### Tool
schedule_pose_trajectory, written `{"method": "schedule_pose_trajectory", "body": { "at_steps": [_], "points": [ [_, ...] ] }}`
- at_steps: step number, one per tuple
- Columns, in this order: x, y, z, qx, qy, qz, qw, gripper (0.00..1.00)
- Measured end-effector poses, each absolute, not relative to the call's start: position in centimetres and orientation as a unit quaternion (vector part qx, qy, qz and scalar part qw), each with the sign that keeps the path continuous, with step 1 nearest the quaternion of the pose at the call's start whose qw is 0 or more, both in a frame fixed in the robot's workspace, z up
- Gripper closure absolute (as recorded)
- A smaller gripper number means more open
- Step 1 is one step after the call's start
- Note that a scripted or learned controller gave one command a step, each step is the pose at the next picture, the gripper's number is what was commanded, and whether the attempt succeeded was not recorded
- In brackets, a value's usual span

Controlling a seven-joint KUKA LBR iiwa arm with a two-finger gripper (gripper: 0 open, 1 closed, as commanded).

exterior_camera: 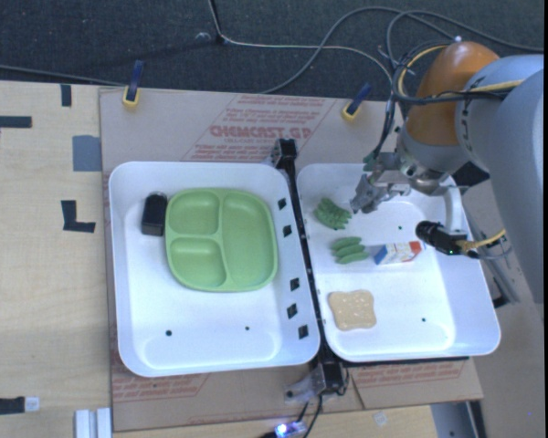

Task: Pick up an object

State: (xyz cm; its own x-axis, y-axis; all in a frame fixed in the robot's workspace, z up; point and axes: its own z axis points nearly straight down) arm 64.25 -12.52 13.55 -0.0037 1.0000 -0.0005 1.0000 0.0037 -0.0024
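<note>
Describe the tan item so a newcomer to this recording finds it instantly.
Start at the right white bin. Near its front left corner lies a flat tan toast-shaped slice, alone. The two green leafy pieces and green pod-like toy sit farther back; it alone is tan and squarish.

Open floor fills the right bin's (pixel 475 331) front right; toast (pixel 353 309), green pods (pixel 348 248) and carton (pixel 398 253) crowd its left.

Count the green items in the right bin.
2. A leafy green piece near the bin's upper left, beside the hand; a green pod-like piece just below it. The arm may hide more.
</note>
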Motion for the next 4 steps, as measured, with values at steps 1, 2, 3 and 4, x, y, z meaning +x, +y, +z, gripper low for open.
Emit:
{"method": "schedule_pose_trajectory", "body": {
  "at_steps": [1,2,3,4],
  "points": [
    [64.4,-12.1,19.9,-0.706,-0.708,-0.0019,-0.002,1.0],
    [64.4,-12.0,21.6,-0.706,-0.708,-0.0007,0.0,1.0],
    [64.5,-7.1,20.7,-0.705,-0.709,0.0005,0.001,1.0],
    [64.2,-2.5,20.4,-0.705,-0.709,0.0004,0.001,1.0]
  ]
}}
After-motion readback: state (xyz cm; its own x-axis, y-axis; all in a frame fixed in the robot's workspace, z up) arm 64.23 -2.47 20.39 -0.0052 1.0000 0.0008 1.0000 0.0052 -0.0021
